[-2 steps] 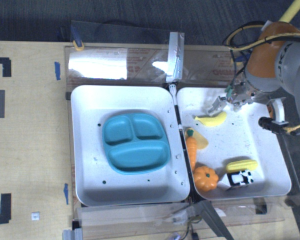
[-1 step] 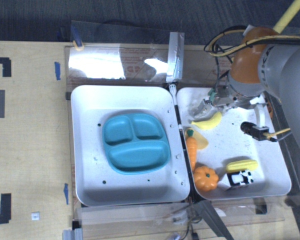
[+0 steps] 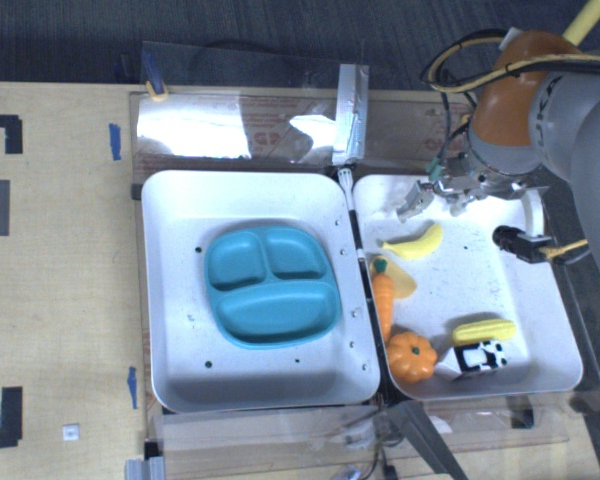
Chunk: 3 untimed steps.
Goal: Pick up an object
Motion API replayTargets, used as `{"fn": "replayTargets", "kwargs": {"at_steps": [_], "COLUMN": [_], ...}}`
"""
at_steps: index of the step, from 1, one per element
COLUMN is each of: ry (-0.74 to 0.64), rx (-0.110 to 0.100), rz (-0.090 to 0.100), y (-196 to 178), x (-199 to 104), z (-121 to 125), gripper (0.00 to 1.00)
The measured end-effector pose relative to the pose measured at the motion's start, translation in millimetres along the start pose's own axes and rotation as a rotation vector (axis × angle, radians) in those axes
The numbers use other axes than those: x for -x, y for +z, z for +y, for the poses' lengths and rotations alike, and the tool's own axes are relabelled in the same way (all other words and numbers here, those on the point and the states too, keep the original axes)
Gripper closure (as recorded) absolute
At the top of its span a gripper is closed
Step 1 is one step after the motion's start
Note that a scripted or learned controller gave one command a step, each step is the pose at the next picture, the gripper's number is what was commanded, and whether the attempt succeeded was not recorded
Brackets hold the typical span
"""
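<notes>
Gripper (image 3: 427,194) low over far-left corner of right bin (image 3: 550,298), just above banana (image 3: 416,244). Fingers small, glare-washed; spread unreadable, nothing visibly between them. Banana likely target. Carrot (image 3: 382,303), pumpkin (image 3: 411,357) crowd left wall; corn (image 3: 483,330) near front. Blue tray (image 3: 270,284) in left bin (image 3: 170,268).

Light wooden bench top (image 3: 50,298) with black corner markings (image 3: 8,133) and blue tape bits (image 3: 114,140) on it. Dark grey carpet floor (image 3: 230,8) beyond the far edge. Clear plastic sheet (image 3: 240,123) lies at the back of the bench, catching bright overhead glare. Lighting even, shadows soft.
</notes>
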<state>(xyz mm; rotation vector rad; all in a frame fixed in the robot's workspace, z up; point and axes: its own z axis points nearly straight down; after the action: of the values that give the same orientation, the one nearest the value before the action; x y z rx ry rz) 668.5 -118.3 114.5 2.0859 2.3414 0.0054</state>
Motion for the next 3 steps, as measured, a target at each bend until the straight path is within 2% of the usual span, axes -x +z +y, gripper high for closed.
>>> {"fn": "replayTargets", "kwargs": {"at_steps": [1,2,3], "ry": [0.145,0.145,0.217], "rx": [-0.008,-0.007,-0.008], "rz": [0.003,0.003,0.004], "y": [28.8,28.7,28.7], "x": [21.0,20.9,-19.7], "z": [-15.9,-15.8,-16.9], "gripper": [0.00,0.00,0.00]}}
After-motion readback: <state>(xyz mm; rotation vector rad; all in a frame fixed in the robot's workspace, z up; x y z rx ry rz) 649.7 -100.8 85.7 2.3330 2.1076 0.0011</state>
